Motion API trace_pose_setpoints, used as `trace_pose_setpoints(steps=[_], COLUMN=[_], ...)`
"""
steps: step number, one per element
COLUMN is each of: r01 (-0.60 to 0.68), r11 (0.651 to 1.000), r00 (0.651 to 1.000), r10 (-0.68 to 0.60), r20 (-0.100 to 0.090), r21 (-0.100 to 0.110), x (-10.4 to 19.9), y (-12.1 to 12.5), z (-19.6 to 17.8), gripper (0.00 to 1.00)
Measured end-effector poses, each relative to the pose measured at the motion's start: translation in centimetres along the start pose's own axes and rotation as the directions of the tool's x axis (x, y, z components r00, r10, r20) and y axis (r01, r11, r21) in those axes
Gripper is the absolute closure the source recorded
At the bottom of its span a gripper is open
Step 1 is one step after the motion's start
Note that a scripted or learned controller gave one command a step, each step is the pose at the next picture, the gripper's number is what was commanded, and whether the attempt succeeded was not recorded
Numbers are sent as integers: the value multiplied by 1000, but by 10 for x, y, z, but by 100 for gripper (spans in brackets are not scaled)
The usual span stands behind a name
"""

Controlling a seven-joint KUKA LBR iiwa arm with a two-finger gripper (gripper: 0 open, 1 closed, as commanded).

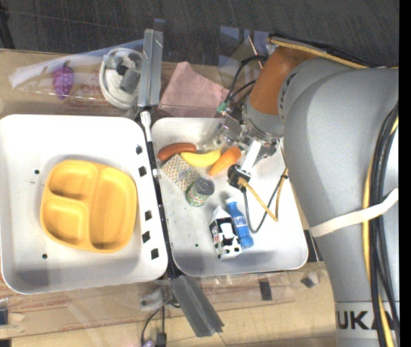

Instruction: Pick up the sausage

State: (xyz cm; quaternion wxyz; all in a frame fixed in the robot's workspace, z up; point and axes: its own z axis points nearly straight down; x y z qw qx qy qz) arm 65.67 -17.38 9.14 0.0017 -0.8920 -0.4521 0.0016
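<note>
Here, the sausage [178, 150] lies by the cluttered bin's [277, 244] far wall, its long axis pointing toward the pincer [232, 136], with a banana [201, 160] between them. I cannot tell how wide the pincer is.

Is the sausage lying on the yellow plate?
No, the sausage lies in the other bin beside the banana, not on the yellow plate.

I read one marking only: pale letters "UKA" [364, 318] on the lower casing of the grey arm [342, 157], below and to the right of the right bin [292, 255]. Inside that bin, the can [200, 191], the blue tube [238, 224] and the black-and-white packet [223, 238] carry print that is too small for me to read.
</note>
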Motion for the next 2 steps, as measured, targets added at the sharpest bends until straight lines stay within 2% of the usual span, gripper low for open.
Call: trace_pose_setpoints(steps=[1, 2], r01=[6, 290], r11=[1000, 957], r00=[1000, 957], r10=[-6, -290], r20=[1, 0], r21=[5, -3], x=[1, 26], y=[-1, -20], z=[-9, -123], gripper=[100, 100])
